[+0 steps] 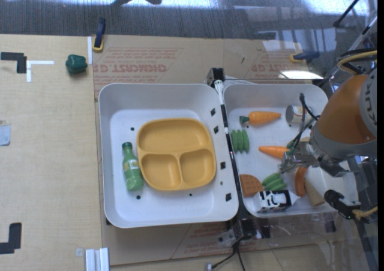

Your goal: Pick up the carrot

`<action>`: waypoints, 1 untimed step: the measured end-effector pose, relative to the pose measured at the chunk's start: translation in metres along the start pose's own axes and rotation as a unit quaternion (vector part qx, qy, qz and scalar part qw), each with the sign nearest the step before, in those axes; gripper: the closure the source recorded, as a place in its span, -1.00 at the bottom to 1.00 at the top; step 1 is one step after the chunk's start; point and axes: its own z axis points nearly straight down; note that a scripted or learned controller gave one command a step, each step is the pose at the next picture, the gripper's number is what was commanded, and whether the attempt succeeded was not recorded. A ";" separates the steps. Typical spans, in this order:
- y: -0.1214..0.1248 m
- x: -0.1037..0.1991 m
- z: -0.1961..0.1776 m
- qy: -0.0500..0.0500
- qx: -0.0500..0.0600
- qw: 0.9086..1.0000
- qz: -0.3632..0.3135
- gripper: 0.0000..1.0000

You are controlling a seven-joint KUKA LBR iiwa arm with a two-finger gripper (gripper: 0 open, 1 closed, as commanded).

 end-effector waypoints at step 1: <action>0.000 0.000 0.000 0.000 0.000 1.000 0.001 -1.00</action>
